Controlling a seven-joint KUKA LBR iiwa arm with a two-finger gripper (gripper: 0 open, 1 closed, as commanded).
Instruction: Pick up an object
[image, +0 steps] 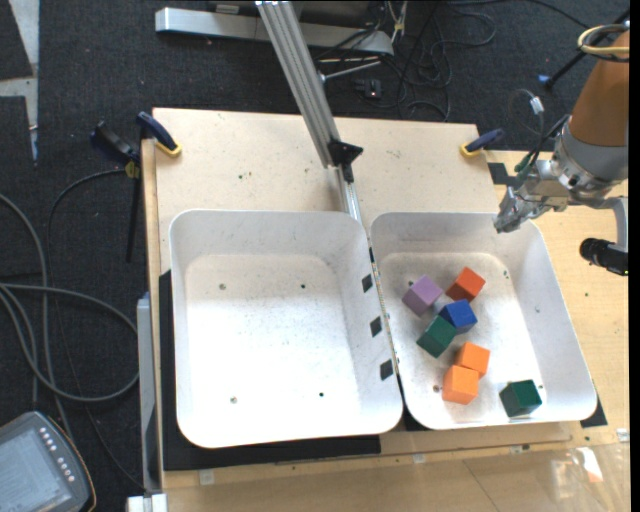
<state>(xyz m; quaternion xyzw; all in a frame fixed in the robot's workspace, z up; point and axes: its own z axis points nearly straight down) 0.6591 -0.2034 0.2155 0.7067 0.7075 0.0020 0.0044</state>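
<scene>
The right bin (555, 310) holds several small blocks: a purple one (423, 294), an orange-red one (465, 284), a blue one (460, 315), a dark green one (436, 336), two orange ones (474, 356) (460, 384) and another dark green one (520, 397) near the front right corner. My gripper (508, 217) hangs over the bin's far right rim, above and behind the blocks, apart from all of them. Nothing shows between its fingertips.
The left bin (190, 300) lies beside the right one, sharing a middle wall. A slanted metal rail (310, 100) runs from the top down to that wall's far end. Clamps (160, 135) (480, 143) sit at the bench's far corners.
</scene>
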